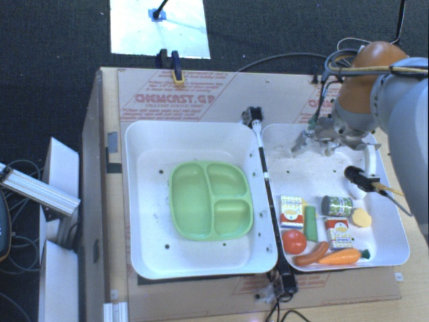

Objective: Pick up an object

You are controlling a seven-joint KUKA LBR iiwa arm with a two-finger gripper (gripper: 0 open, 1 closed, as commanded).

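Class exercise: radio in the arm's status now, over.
Gripper hovering over right bin's far end, nothing held. Toy food cluster, tomato and carrot included, untouched at near end. Path unobstructed.

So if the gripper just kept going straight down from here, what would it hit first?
Probably bare floor of the right bin. The gripper hangs over the bin's far end, apart from the toys nearer the camera; depth is unclear.

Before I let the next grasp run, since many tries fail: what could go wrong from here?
1. The toys are packed tight: the tomato, sausage and carrot touch or nearly touch, so a grasp may nudge neighbours or pinch two.
2. The gripper hovers over a bare part of the right bin, away from the cluster; closing there would likely catch nothing.
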